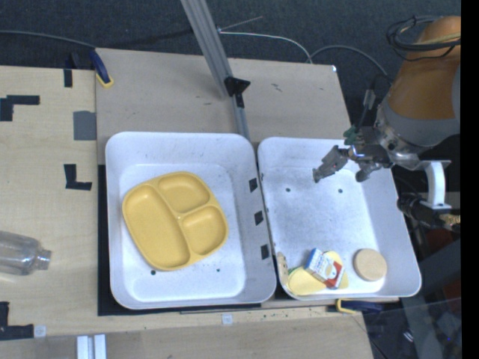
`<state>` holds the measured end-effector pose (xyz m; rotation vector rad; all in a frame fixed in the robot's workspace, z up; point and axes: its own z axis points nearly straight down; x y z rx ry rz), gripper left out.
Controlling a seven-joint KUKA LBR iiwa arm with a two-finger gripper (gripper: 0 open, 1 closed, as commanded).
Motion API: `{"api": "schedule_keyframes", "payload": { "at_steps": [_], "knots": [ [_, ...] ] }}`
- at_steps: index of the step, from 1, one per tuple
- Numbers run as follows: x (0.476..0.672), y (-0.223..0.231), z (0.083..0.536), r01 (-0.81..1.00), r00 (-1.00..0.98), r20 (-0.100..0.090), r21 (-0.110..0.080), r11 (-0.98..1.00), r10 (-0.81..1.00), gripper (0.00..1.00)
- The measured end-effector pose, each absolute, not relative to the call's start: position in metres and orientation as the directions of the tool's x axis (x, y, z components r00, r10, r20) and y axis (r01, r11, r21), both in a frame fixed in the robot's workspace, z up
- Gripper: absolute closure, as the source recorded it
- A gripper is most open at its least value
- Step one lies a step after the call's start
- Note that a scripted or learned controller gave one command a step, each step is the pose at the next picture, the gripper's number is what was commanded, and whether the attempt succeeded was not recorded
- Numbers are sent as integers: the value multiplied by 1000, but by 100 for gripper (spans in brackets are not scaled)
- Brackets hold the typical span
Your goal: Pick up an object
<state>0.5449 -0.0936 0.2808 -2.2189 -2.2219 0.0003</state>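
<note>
Along the right bin's near edge lie a small white carton with red and blue print, resting on a yellow piece, and a round tan disc just beside them. The gripper hovers well apart, over the bin's far half, fingers spread and pinching nothing. The left bin holds a yellow divided plate. A clear bottle lies on the bench at far left.

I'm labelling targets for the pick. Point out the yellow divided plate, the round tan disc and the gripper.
yellow divided plate (174, 219), camera view, centre ridge
round tan disc (370, 265), camera view, top face
gripper (340, 167), camera view, between fingertips
</note>
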Motion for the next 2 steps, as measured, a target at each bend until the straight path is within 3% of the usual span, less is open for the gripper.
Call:
{"api": "schedule_keyframes", "payload": {
  "at_steps": [1,2],
  "knots": [
    [609,-29,219,1000,-8,0,-2,8,1000,0],
    [642,17,292,1000,-7,2,8,7,1000,0]
  ]
}}
